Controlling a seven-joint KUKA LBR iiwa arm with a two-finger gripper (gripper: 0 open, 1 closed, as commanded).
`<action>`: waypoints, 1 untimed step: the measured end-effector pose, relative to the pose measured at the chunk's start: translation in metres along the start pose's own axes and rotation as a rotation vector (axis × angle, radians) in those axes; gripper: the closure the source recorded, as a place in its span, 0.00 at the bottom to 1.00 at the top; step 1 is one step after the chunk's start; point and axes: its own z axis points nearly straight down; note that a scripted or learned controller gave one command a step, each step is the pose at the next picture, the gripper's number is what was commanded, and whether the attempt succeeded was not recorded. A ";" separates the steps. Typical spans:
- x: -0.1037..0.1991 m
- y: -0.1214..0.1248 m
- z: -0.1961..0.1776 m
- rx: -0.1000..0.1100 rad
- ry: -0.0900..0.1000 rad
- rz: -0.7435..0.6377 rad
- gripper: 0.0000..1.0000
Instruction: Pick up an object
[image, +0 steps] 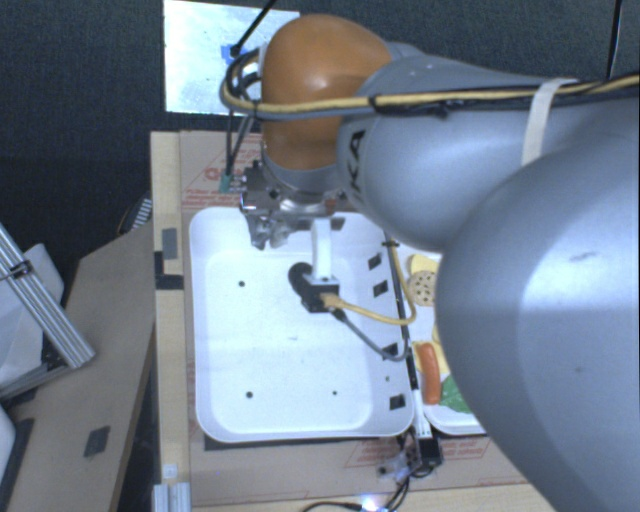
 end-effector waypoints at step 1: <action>-0.010 0.015 -0.090 -0.012 0.003 0.002 1.00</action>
